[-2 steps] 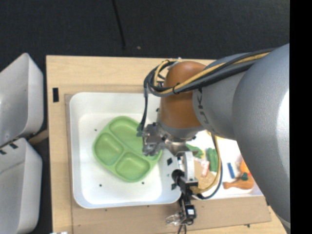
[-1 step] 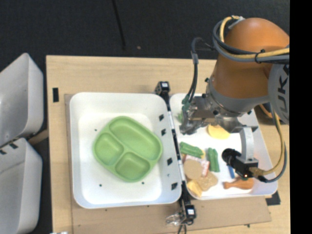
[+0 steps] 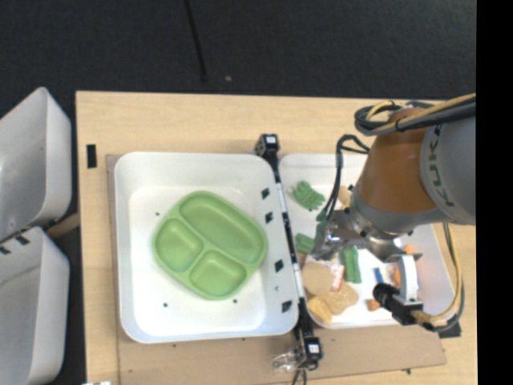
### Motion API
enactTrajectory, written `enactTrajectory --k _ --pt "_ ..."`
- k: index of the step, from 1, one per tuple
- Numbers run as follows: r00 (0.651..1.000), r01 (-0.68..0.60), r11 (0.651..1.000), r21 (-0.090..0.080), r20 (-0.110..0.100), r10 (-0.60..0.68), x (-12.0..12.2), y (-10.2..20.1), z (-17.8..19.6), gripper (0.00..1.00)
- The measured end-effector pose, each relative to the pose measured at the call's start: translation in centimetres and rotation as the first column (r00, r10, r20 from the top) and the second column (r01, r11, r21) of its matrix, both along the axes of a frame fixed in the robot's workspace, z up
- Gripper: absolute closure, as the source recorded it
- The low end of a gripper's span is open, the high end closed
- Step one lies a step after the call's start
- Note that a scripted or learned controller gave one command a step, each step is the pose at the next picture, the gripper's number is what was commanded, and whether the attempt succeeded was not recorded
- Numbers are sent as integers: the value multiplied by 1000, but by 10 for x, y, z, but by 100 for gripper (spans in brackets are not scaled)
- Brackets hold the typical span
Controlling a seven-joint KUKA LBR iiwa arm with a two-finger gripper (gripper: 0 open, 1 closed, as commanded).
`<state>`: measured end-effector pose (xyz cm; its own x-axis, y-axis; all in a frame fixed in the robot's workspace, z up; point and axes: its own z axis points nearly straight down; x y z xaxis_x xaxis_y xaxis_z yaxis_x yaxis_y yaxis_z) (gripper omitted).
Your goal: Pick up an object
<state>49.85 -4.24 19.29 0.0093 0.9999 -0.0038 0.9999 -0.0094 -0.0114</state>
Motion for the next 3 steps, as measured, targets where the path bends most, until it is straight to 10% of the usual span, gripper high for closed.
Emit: enactTrajectory --k 1,2,3 --pt "1000 -16 1000 5 17 16 -8 67 72 100" --pt "1000 -20 1000 6 14 20 28 155 63 100" --pt "999 -22 1000 12 34 21 66 248 234 100"
